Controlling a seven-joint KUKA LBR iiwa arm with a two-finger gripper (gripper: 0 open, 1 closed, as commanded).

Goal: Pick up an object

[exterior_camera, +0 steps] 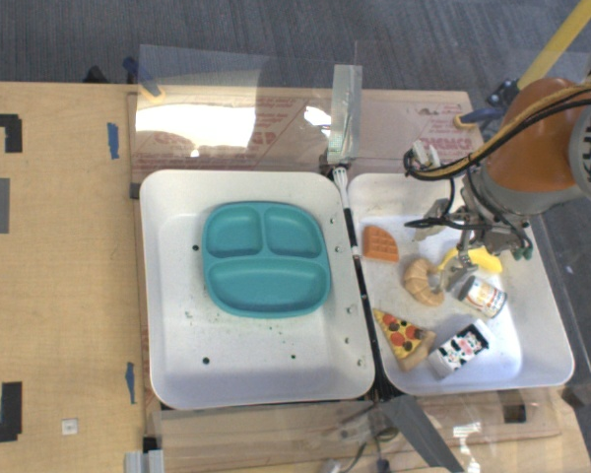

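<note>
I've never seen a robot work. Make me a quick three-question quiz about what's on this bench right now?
1. True or false: the teal plate lies in the left bin.
2. Which bin does the tool hang over?
A. left
B. right
3. Fill in: the pizza slice lies beside the black-and-white ____.

Key: 1 true. 2 B, the right bin, near the croissant and can. 3 carton.
</note>
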